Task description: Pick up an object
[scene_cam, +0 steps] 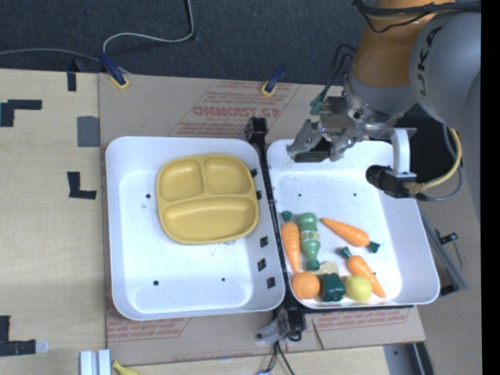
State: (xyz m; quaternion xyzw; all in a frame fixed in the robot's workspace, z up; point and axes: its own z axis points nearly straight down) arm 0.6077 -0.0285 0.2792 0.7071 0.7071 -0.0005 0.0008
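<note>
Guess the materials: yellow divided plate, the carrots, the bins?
Yellow divided plate: likely molded plastic, matte, one uniform colour with soft rounded ridges.
Carrots: probably toy plastic, smooth, evenly orange with slight sheen.
Bins: seemingly hard white plastic, semi-gloss, with rounded molded corners.

Open floor in right bin's [406, 233] upper half; toys [328, 256] crowded, seemingly touching, along its lower edge.

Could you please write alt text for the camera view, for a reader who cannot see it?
The arm's gripper hovers over the far edge of the right bin, whose near end holds three toy carrots, a green bottle, an orange and a lemon. The left bin holds a yellow divided plate.
</note>
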